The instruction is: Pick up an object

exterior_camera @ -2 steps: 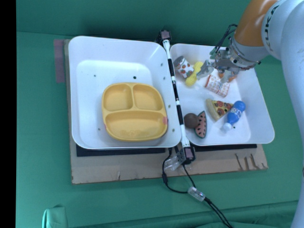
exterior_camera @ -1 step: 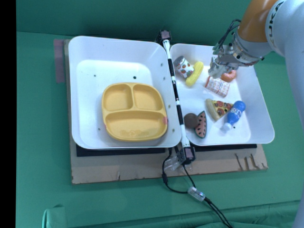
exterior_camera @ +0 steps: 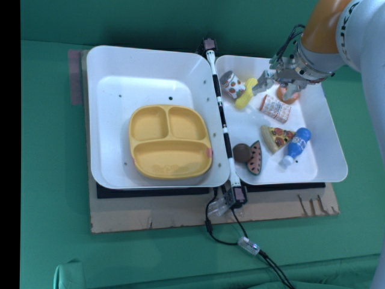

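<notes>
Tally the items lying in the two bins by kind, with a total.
Yellow divided plate: 1
Toy food pieces (watermelon slice, pizza slice, brown piece, yellow piece, orange piece): 5
Blue bottle: 1
Small packages or cans: 2
Total: 9

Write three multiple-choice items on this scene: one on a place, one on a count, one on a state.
1. Where does the yellow plastic divided plate lie?
A. left white bin
B. right white bin
C. green cloth
2. How many compartments has it?
A. two
B. three
C. five
3. How does the blue plastic bottle with a white cap rest?
A. upright
B. on its side
C. hanging from the gripper

Answers: 1 A, it sits within the left bin's walls. 2 B, two small and one long. 3 B, its length lies along the right bin's floor.
</notes>
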`<act>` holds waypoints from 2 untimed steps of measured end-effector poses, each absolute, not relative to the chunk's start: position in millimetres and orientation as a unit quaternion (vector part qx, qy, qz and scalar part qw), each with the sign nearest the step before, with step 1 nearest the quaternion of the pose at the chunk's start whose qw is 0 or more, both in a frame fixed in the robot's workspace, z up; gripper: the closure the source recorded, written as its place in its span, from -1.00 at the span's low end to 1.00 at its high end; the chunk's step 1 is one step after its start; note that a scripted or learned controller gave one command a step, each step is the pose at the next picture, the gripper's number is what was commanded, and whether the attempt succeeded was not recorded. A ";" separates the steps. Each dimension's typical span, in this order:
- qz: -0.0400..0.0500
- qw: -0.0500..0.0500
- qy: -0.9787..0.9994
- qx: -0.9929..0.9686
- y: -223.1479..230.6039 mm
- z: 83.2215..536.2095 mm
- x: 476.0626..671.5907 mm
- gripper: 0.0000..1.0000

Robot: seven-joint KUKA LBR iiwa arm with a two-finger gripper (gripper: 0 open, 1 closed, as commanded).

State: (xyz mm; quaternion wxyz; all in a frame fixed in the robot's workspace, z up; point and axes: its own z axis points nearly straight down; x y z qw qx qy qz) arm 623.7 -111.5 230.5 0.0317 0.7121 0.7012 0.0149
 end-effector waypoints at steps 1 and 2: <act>0.014 0.021 0.705 0.709 -104.0 204.8 665.1 -1.00; 0.009 0.016 0.704 0.710 -104.9 218.2 663.0 1.00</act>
